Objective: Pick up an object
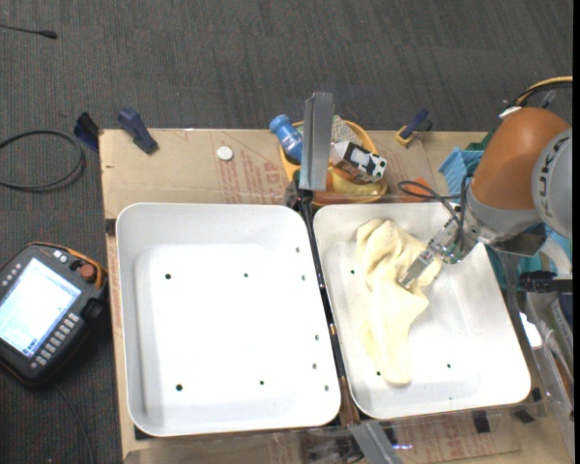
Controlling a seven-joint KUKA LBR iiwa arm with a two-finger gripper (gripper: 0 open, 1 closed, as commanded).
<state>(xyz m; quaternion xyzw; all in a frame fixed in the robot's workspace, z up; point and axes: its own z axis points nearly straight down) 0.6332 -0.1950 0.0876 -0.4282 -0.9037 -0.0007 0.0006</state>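
Soft, rumpled pale-yellow cloth (387,303) lies in smooth white plastic bin (483,380), frame's right-center, draped long w/ folds. Metal gripper (418,272) sits on cloth's upper right edge; can't tell whether fingers are apart or together.

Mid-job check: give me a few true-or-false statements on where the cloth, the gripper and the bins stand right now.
1. The crumpled cream cloth lies in the right-hand shallow white bin. True.
2. The two-finger gripper is over the left-hand shallow white bin. False: it is at the cloth in the right-hand bin.
3. The cloth hangs in the air above the bin. False: it lies on the bin floor.
4. A black handheld control pendant lies left of the bins. True.
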